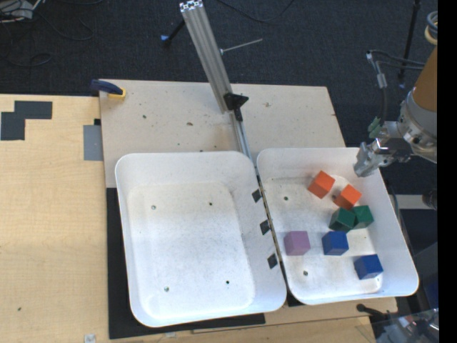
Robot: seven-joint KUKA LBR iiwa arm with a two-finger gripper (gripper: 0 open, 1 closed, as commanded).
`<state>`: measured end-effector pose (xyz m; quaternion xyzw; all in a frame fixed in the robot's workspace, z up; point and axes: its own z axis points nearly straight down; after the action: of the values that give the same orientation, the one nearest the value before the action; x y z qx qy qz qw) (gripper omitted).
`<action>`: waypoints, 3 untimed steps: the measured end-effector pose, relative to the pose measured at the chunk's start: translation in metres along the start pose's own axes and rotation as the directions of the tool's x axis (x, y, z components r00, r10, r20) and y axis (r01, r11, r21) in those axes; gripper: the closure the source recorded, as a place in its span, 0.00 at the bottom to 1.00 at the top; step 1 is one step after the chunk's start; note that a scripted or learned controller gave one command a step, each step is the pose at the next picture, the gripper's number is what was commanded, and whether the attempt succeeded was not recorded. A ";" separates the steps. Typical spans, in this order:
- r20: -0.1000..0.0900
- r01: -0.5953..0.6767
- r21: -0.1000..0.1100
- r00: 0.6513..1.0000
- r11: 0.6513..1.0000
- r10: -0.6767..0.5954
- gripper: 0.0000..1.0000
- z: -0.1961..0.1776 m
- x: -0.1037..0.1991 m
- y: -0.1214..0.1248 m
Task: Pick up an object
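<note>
You have two shallow white bins side by side on the bench: the left bin (143,174) and the right bin (400,277), the latter carrying every candidate for the pick. The arm (428,95) enters from the right, and its gripper (366,164) sits over the right bin's upper right rim, beside the blocks rather than above any one of them; whether it is released or clenched cannot be told from this angle, and nothing is seen held in it. In the right bin, note the purple block (296,243) standing by itself toward the middle wall, one blue block (335,243) touching the green pieces, and a second blue block (368,266) apart near the lower right. The two green blocks (352,217) are pressed together, with an orange block (350,196) just above them and another orange block (321,184) a little clear of it. In my judgement you should choose an isolated block, the purple or the lower blue, since the crowded cluster risks a jammed or glancing descent. Centre over it, square to its faces, before lowering.
</note>
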<state>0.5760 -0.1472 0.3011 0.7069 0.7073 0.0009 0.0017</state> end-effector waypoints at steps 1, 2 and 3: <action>-0.003 0.004 0.007 1.000 1.000 -0.004 1.00 0.011 0.053 0.001; -0.003 0.004 0.008 1.000 1.000 -0.004 1.00 0.025 0.111 0.018; -0.003 0.004 0.010 1.000 1.000 -0.004 1.00 0.051 0.161 0.025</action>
<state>0.6008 0.0140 0.2499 0.7055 0.7087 -0.0017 -0.0029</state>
